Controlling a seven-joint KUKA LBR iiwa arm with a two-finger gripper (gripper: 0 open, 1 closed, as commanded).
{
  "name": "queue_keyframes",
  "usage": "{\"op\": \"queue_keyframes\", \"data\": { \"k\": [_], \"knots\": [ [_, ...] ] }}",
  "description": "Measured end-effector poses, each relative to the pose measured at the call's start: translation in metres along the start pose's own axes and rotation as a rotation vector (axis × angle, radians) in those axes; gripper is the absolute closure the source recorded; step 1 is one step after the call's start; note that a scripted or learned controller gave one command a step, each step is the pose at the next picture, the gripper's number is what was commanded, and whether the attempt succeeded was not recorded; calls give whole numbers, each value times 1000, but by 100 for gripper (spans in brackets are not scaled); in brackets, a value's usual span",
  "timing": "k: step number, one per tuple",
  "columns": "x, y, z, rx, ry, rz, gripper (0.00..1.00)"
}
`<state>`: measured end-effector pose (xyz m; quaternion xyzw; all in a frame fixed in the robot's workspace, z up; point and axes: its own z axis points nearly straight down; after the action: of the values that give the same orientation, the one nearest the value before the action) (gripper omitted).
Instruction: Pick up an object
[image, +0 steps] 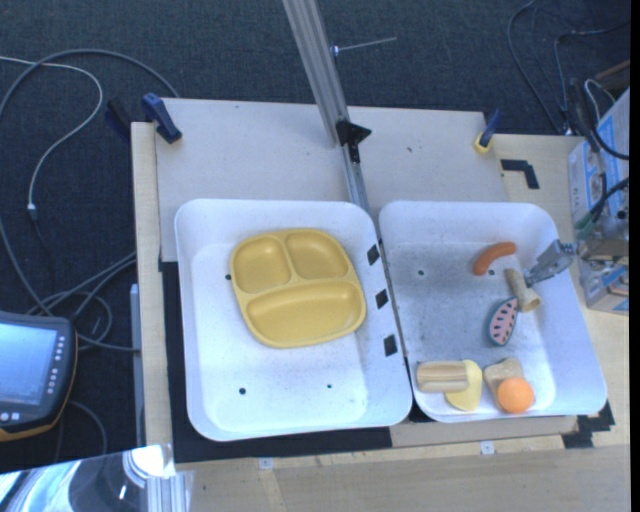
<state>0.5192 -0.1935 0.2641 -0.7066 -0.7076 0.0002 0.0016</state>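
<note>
Step in hand looks like the approach: gripper (549, 262) sits low over the right bin (440, 225), at its right wall, tip pointing in toward the toys. Can't tell if it's released or clenched, too small and blurred, and nothing visibly grasped. Taking the gripper as landmark: sausage (494, 257) is just to its left and a touch further back; tan block (521, 289) lies just below-left of it, maybe touching, can't be sure; watermelon slice (502, 322) is nearer the front, just past the block. Well apart toward the bin's front corner: bread piece (443, 376), yellow wedge (464, 397), orange ball (516, 396). Yellow divided plate (297, 286) is far left in the left bin (200, 300). Likely target = block or sausage. Next move prob needs lining up over one, descending, then closing square on it w/o nudging neighbours.
</note>
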Motion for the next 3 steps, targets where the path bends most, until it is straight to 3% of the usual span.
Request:
{"op": "queue_keyframes", "data": {
  "k": [1,3],
  "knots": [
    [0,0,0,0,0,1,0],
    [2,-9,93,4,1,1,0]
  ]
}}
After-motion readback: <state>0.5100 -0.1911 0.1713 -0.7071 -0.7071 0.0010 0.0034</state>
